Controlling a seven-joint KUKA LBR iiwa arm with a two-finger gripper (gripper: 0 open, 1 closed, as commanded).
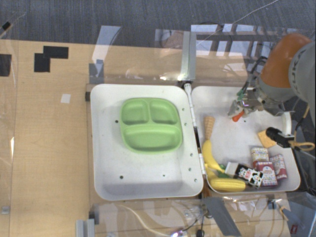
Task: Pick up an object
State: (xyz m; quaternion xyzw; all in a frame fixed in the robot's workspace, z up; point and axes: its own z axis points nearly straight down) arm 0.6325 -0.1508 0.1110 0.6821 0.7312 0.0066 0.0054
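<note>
The gripper hangs over the far half of the right bin, its fingers closed on a small orange object (too small to name more exactly) that pokes out below the tips, clear of the bin floor. Along the bin's left wall lie an ice-cream cone and a banana; a corn cob rests at the near edge, with small cartons toward the near right corner. A green divided plate sits in the left bin.
</note>
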